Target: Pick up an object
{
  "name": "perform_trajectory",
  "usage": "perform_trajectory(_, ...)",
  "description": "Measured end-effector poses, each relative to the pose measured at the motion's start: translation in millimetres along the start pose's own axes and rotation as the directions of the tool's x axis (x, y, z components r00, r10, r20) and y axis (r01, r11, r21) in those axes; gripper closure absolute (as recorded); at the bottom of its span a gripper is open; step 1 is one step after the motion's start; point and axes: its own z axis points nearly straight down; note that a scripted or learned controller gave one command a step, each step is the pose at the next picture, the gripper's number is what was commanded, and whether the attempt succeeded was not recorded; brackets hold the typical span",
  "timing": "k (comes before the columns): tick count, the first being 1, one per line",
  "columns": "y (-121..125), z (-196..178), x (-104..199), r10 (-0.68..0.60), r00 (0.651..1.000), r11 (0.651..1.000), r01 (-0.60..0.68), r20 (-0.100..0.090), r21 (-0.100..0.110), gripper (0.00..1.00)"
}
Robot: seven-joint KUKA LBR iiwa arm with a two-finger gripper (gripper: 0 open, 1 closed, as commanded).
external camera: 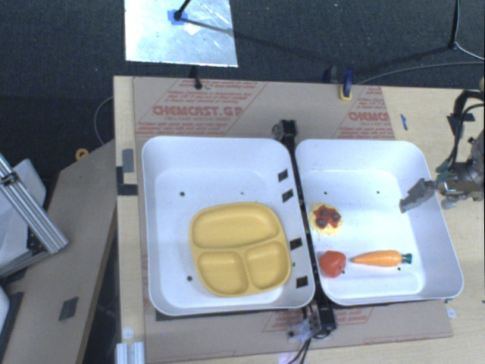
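Two white bins sit side by side on a big brown board (227, 101) with red letters on it. The left bin (163, 173) has a yellow tray (239, 247) in it, and the tray has three parts, one long one at the back and two small ones at the front. The right bin (364, 165) touches the left bin in the middle. Past the board, a shiny silver sheet (180, 23) lies on the dark floor with a bit of blue tape (177, 17) on it. A metal bar (26, 207) sits at the left edge
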Motion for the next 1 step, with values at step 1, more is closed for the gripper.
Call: perform_trajectory(1, 0.5, -0.8, 0.0, 0.000, 1.000, 1.000, 0.000, 0.001, -0.002, 0.00)
